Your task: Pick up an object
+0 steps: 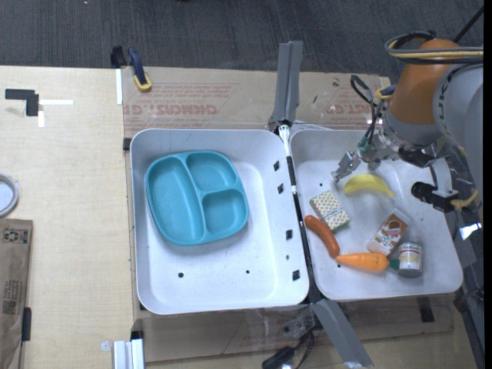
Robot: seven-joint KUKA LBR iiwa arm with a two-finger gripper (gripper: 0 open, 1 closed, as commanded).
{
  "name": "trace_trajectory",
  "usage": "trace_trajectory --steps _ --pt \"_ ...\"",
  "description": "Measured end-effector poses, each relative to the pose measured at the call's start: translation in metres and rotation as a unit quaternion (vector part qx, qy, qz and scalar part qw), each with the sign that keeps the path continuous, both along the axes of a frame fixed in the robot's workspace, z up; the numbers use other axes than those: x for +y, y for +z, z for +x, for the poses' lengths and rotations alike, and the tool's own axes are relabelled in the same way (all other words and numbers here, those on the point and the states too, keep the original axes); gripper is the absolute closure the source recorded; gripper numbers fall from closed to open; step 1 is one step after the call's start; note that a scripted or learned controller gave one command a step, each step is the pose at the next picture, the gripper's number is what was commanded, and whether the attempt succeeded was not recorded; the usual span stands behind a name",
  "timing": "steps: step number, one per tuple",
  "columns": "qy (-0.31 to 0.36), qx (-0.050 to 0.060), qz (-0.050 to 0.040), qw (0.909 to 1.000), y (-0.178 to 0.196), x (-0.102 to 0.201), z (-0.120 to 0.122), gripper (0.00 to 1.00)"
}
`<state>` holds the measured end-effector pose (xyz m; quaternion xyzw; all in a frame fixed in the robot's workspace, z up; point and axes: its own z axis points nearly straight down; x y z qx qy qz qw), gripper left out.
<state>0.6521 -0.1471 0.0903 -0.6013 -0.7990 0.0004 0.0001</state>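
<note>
The right bin (327, 154) holds a yellow banana (367, 184), a checkered yellow-and-white packet (330, 209), a red-orange sausage (323, 235), an orange carrot (363, 261), a small brown-and-white carton (387, 234) and a small can (410, 258). My gripper (352, 162) hangs low over the back of this bin, just above and left of the banana. Nothing shows in its grasp. The grey arm with its orange band (427, 79) reaches in from the right.
A blue divided plate (198, 197) lies in the left bin (140, 229). A grey divider post (287, 83) stands behind the seam between the bins. A blue-and-yellow clamp (137, 68) and a tape roll (4, 196) lie on the bench at left.
</note>
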Motion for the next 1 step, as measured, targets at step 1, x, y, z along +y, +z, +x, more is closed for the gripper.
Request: trace_trajectory --steps 1 --pt "0.025 0.000 0.0004 0.9997 0.0116 0.0003 -0.0515 0.00"
